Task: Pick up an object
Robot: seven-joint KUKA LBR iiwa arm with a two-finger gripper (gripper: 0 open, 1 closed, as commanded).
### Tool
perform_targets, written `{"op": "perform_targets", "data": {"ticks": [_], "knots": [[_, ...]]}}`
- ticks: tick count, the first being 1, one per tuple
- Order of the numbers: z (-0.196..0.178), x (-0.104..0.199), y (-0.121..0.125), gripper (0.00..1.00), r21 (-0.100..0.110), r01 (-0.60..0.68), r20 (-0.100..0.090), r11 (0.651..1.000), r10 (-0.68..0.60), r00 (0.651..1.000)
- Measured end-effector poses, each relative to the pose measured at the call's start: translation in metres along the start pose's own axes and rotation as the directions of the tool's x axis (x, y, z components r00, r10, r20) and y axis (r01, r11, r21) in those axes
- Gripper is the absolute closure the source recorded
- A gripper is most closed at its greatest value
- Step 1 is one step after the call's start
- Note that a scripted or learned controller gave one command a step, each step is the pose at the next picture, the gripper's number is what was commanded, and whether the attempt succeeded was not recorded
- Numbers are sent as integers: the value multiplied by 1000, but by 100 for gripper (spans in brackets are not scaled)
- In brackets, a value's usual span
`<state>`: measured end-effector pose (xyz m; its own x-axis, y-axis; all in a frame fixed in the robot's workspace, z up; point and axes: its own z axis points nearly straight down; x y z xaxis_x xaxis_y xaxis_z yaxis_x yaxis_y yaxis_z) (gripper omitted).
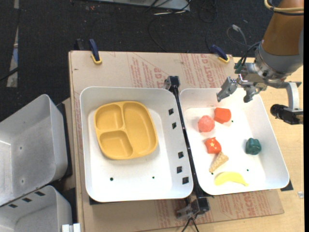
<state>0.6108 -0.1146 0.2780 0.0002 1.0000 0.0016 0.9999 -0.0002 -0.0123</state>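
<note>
The right white bin (pixel 270 129) holds several small toys: an orange-red block (pixel 222 115), a pink ball (pixel 206 123), a red piece with a yellow star (pixel 213 145), a tan cone (pixel 218 161), a yellow banana (pixel 230 179) and a dark green lump (pixel 253 146). My gripper (pixel 237 93) hovers over the bin's far edge, just beyond the orange-red block. Its two fingers (pixel 225 91) are spread apart and open, with nothing between them.
The left white bin (pixel 91 144) carries a yellow divided plate (pixel 126 129). A black divider with clips (pixel 179 129) runs between the bins. Grey plastic tubs (pixel 29 144) stand off the bench at the left. Blue-yellow clamps (pixel 95 50) grip the board's far edge.
</note>
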Motion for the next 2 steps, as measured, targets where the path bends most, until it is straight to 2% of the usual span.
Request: {"op": "perform_targets", "data": {"ticks": [1,2], "knots": [[-7,0,1,0,-11,2,2,1000,-2,1000],[38,-2,0,0,-7,-2,1,1000,2,1000]]}}
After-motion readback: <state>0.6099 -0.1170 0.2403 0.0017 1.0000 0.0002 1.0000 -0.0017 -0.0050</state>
